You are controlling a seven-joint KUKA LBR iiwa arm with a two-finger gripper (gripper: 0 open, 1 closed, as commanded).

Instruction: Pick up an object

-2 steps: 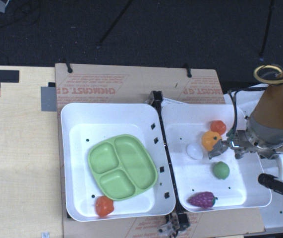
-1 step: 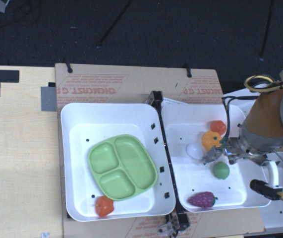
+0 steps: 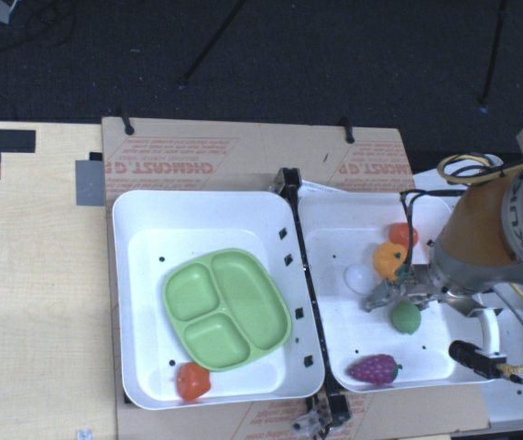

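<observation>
My gripper is low in the right bin, reaching in from the right. A green ball lies just to its lower right, touching or nearly touching it. An orange fruit sits right above the gripper, with a red piece behind it. A pale whitish ball rests just left of the gripper. Purple grapes lie near the bin's front wall. Nothing shows as held.
The left bin holds a green divided plate and a red-orange fruit at its front left corner. A black divider runs between the bins. The grey and orange arm covers the right bin's right side.
</observation>
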